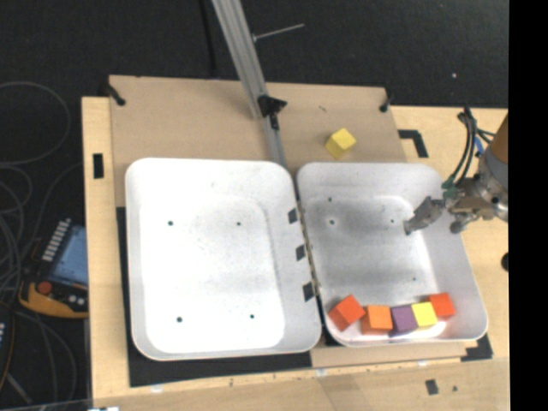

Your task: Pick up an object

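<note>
Over the right bin's far side my gripper hovers with nothing in it — whether my fingers are apart I cannot tell. Nothing picked yet; the coloured blocks sit along the near wall, well apart from me.

white bins, yellow cube, purple cube

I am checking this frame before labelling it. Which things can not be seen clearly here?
- Gripper, camera view: small and blurred over the right bin; its finger state is unreadable.
- Arm: cut off by the view's right side.
- Purple block: its sides are hidden by the orange block and yellow block pressed against it.
</note>
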`<act>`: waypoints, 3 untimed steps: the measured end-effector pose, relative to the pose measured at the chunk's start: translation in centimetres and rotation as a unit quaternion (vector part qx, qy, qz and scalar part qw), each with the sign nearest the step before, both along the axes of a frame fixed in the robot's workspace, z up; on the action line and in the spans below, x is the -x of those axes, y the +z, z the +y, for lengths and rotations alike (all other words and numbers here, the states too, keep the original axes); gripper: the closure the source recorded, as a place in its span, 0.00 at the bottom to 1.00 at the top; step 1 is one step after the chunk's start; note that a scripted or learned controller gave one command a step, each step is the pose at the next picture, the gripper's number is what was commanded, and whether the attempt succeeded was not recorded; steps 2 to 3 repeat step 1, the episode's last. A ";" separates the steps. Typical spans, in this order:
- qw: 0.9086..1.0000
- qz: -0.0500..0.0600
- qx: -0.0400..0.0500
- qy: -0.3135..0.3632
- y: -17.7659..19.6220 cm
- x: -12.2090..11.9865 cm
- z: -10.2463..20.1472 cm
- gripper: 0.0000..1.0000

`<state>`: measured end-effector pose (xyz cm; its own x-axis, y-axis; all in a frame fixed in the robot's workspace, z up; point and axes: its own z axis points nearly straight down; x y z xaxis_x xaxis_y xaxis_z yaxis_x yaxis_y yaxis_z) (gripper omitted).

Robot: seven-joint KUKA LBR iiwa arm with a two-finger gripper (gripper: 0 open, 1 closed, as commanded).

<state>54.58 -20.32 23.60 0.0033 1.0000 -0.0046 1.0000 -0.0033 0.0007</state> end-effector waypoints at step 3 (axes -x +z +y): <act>1.000 0.003 -0.002 0.003 -8.3 -2.0 1.3 0.00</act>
